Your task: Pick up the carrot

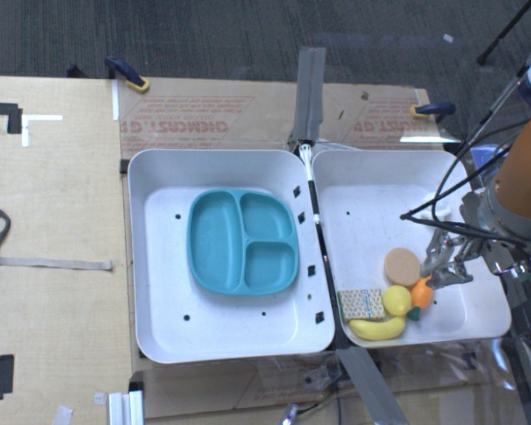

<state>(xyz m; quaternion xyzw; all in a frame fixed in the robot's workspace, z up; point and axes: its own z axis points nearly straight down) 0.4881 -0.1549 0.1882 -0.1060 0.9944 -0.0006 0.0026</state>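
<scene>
The carrot (pixel 421 292) is seen low in the right bin (pixel 372 184), lower right of the frame, touching the lemon (pixel 396 301) and just below the round biscuit (pixel 402 265). The gripper (pixel 444 268) is placed just beside it, upper right; how the jaws stand cannot be told. No lift is judged done: closing and raising remain.

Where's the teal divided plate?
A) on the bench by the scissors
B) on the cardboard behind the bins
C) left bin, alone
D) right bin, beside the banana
C: the teal divided plate lies flat in the left bin, with nothing else in that bin.
</scene>
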